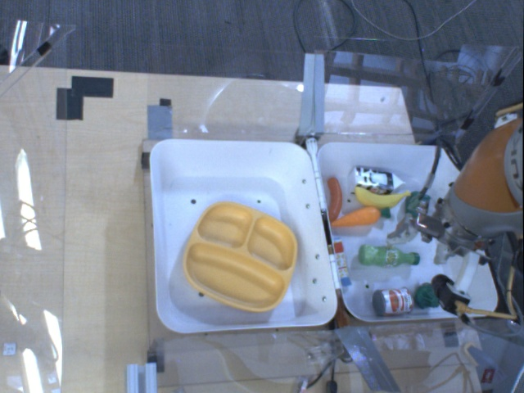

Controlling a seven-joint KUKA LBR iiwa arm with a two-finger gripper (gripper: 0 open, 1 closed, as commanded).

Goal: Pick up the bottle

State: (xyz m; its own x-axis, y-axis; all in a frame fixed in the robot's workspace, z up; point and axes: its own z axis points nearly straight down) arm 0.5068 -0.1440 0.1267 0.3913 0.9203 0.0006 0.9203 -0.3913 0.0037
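You were in the approach; the bottle (388, 257) lay on its side just below the carrot (357, 217); the gripper (419, 223) hovered right of that carrot, holding nothing; next, descend squarely over the bottle.

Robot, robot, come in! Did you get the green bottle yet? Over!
Gripper above right bin, nothing between its fingers. Green bottle lying flat, not yet picked. Carrot and can close beside it.
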